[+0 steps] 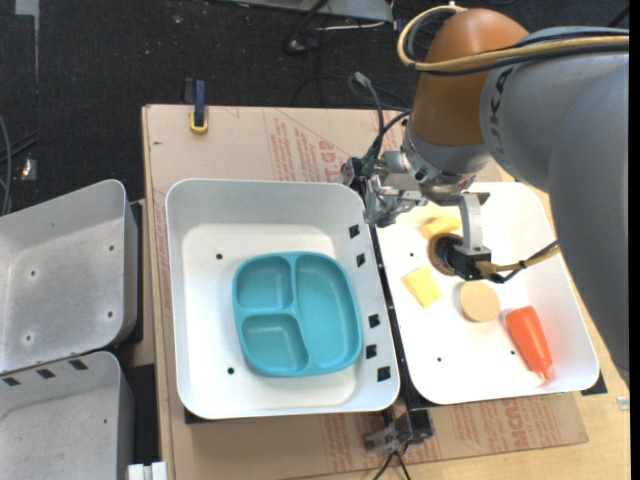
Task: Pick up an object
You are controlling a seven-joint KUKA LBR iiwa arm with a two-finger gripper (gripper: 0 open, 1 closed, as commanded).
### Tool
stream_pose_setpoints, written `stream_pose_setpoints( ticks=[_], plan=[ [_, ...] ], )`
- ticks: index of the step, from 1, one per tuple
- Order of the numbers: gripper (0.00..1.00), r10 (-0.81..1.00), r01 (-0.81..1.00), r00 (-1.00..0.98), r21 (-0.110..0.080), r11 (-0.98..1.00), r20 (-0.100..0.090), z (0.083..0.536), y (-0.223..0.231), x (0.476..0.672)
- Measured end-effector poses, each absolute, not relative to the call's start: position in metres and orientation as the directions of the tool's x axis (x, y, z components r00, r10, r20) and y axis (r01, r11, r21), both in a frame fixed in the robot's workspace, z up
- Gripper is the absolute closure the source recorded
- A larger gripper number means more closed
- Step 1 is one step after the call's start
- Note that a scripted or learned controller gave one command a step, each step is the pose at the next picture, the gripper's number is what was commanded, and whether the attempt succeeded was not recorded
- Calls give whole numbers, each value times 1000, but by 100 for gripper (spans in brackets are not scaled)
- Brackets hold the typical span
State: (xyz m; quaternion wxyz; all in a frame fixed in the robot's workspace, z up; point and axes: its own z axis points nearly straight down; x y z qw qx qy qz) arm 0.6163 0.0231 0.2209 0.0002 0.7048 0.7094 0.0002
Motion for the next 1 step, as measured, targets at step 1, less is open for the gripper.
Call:
stream_pose_setpoints(
  ticks=[1],
  plan=[
    [100, 1000, 1000, -7, 2, 7, 1, 223, 85, 624]
  ],
)
